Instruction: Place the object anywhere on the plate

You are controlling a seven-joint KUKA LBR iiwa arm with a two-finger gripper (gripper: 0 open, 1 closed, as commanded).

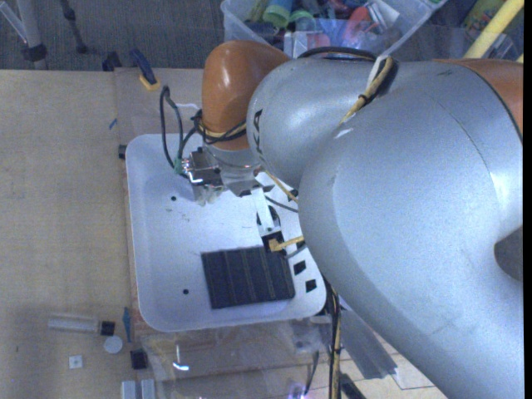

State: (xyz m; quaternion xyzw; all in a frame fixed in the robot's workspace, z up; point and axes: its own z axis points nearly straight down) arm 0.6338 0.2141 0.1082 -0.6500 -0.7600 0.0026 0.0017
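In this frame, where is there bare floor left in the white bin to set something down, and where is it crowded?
The white bin has bare floor along its left side, from the left rim across to the dark ribbed plate, and below the gripper down to that plate's top edge. It is crowded at the right, where the grey arm overhangs, and at the top by the gripper.

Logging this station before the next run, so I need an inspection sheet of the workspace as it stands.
Surface: white bin on a wooden bench.
Job's things: dark ribbed plate lies flat in the bin; the object to place, nothing seen.
Clutter: small parts on the bench beside the bin's near corner.
Grippers: gripper low over the bin's far part.
Cables: black cable looped at the wrist.
Surroundings: clear tub of coloured items behind.
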